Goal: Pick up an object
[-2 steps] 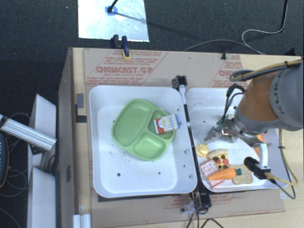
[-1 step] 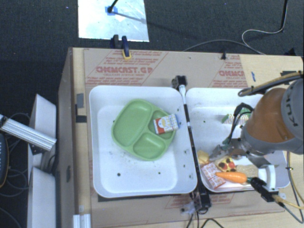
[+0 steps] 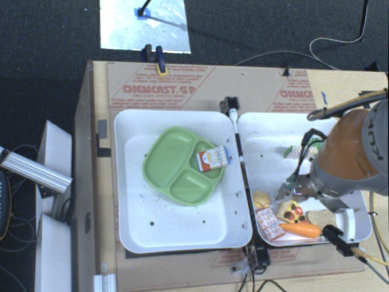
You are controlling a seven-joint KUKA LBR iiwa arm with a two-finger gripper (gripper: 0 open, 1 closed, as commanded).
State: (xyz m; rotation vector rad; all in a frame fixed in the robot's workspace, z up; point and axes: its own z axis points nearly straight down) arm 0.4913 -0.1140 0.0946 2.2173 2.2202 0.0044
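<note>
Reaching in from the right, the grey arm with the orange band (image 3: pixel 349 148) is seen low over the right white bin (image 3: pixel 267 135), its gripper (image 3: pixel 294 189) just above a cluster of small toy foods near the front wall: a pizza slice (image 3: pixel 292 212), an orange carrot (image 3: pixel 300 229), a red-and-white packet (image 3: pixel 269 225) and a pale round biscuit (image 3: pixel 262 198). Whether the fingers are released or clenched cannot be told. The pieces are judged light, stiff and somewhat slick; the carrot would best be taken across its narrow middle. A small red carton (image 3: pixel 212 159) rests on the green divided plate (image 3: pixel 173 166) in the left bin (image 3: pixel 137 218).
</note>
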